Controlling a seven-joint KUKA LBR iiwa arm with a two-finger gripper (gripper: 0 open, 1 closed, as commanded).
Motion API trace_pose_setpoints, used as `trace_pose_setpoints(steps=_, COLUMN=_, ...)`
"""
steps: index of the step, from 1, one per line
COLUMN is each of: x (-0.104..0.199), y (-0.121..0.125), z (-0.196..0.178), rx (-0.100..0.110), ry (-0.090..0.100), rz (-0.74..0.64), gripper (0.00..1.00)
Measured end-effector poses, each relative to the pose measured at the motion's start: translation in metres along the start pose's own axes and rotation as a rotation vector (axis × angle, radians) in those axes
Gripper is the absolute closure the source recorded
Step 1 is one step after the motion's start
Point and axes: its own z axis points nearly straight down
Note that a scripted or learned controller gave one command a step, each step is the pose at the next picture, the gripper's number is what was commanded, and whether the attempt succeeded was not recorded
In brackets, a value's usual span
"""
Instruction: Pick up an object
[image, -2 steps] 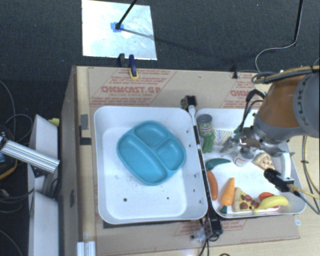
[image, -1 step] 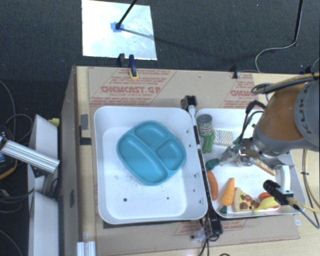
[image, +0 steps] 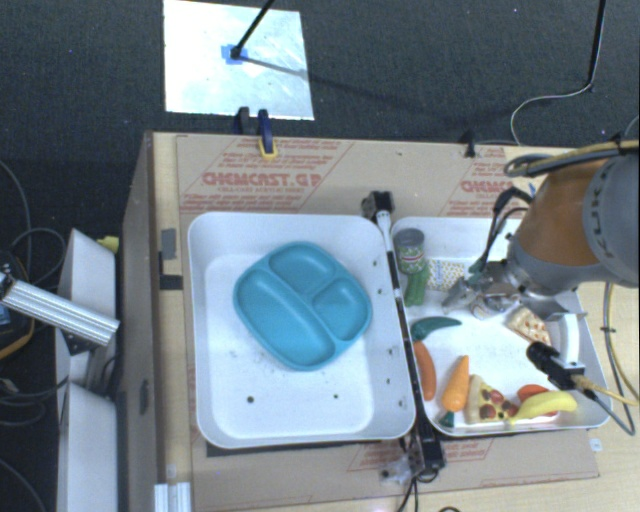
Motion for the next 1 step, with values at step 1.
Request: trace_pose_setpoints(steps=1, x=0.0079, y=-0.0181, z=0.0137, rx=0.031, ry=0.012, rz=0.0, gripper=0.0)
